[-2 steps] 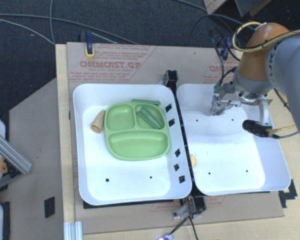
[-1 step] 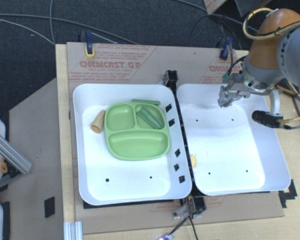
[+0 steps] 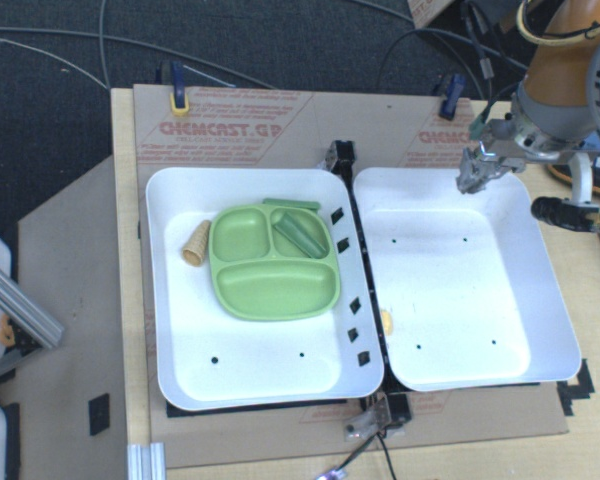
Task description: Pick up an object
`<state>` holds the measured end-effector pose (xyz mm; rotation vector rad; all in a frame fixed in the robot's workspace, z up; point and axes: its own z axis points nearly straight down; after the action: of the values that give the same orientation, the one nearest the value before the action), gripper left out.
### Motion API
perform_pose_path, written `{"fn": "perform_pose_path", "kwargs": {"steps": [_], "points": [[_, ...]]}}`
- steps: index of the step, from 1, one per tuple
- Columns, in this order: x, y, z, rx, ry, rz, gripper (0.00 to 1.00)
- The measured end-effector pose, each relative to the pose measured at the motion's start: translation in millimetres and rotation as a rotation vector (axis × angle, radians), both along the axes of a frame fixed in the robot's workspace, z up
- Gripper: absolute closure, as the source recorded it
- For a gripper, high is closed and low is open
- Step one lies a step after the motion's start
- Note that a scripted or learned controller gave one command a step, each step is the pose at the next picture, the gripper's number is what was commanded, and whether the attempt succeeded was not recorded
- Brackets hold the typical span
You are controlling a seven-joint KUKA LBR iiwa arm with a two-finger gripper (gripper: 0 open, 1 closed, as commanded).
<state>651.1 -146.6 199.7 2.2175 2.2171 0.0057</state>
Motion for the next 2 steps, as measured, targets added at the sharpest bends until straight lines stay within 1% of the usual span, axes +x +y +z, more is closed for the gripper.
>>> {"fn": "perform_pose_path", "kwargs": {"steps": [1,2], "points": [[1,0,36,0.001,0.001,0.001,1.00],[-7,57,25,0.004,0.010,0.005,1.00]]}}
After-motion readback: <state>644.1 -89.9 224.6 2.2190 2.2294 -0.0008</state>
